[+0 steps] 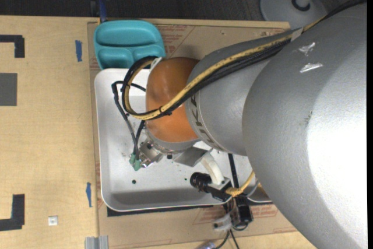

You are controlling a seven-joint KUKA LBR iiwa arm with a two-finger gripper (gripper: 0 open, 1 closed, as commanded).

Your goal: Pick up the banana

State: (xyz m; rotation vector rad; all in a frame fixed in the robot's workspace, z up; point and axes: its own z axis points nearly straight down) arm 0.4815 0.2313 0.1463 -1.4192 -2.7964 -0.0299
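Arm (280, 125) covers most of white bin (116, 189); bin contents hidden.

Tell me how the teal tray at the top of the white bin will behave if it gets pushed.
The teal tray looks like moulded plastic with rounded compartments, so it is probably stiff and fairly light. Its smooth surface suggests it would slide easily. It seems to rest across the rim of the white bin, so a push might tilt it.

No readable text, labels, brands or numbers. Faint reddish print on cardboard (175, 38) beside top edge of bin (108, 125), illegible.
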